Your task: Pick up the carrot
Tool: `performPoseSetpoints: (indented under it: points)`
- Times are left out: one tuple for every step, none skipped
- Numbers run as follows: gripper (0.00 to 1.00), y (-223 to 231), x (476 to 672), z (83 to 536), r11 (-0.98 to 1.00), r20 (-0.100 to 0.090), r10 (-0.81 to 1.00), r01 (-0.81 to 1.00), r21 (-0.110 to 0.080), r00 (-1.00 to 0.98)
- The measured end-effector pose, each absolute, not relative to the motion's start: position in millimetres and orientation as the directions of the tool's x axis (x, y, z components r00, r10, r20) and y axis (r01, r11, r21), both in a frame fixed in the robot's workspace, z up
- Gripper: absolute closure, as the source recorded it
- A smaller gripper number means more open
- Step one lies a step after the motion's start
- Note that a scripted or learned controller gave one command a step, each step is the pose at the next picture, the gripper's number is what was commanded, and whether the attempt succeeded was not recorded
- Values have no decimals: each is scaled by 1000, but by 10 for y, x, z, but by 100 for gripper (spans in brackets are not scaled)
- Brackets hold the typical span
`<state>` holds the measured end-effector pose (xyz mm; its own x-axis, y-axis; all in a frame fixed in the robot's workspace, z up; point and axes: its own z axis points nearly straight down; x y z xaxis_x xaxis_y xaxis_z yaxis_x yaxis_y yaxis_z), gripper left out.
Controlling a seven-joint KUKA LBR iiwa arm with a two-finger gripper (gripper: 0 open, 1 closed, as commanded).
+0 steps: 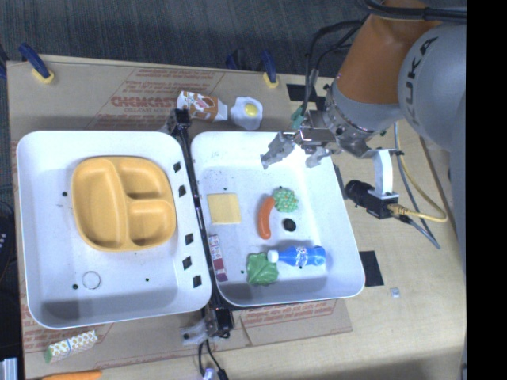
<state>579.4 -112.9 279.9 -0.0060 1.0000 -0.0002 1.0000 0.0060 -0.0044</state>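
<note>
the carrot (265, 216) lies in the right bin (337, 212), near its middle, beside a green broccoli piece (285, 199). the gripper (297, 153) hovers over the bin's far part, fingers spread and holding nothing, apart from the carrot.

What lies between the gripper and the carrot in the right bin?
In the camera view, bare white bin floor separates the gripper from the carrot; the green item sits just beside that stretch.

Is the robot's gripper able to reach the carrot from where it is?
Probably yes. The gripper hangs over the right bin, and the carrot lies uncovered below it.
</note>
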Motion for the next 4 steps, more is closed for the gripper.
performPoseSetpoints:
  points:
    - [0, -1009, 5851, 1289, -144, 0, 990, 990, -8, 144]
    - [0, -979, 5721, 1010, -233, 2, 972, 972, 12, 233]
    - [100, -975, 5701, 1078, -229, 1, 973, 973, 3, 229]
    - [100, -1076, 5639, 2915, -126, -1, 992, 992, -1, 126]
